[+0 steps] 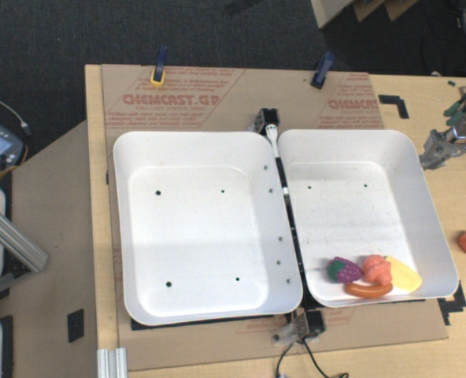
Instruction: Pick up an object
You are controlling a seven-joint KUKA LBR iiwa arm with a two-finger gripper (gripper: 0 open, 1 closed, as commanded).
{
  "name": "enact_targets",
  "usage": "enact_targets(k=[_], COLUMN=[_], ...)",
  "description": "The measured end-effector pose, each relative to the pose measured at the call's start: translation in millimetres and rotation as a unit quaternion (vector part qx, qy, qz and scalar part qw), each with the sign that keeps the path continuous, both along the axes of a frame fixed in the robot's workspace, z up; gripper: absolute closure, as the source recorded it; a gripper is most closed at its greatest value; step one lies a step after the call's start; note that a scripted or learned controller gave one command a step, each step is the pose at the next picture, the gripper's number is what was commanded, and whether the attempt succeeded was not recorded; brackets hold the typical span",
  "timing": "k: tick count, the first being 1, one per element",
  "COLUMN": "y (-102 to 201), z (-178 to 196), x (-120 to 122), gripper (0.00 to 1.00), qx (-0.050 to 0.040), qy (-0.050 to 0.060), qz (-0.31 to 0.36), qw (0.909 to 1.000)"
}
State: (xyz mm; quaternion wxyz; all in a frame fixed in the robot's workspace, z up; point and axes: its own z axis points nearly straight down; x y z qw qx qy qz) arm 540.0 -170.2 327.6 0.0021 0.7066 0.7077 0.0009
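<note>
White right bin (351, 211) with purple grapes (345, 270), orange toy (378, 269), yellow piece (406, 277), fingers (441, 144) state unclear

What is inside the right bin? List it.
In the right bin, near corner: purple grapes, an orange-red piece, a yellow piece, an orange sausage. Their overlapped parts are hidden.

A tan bench (52, 211) stands on dark grey carpet (44, 22).
</note>
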Motion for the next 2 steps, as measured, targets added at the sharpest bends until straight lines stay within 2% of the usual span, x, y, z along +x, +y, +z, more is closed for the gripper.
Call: enact_targets(k=[1, 2], y=[-37.9, -10.7], z=[-35.1, -1.4], x=[6.0, 7.0], gripper=[1.0, 1.0], qx=[0.0007, -0.0002], qy=[0.003, 0.0], qz=[-0.002, 0.0], qw=[1.0, 1.0])
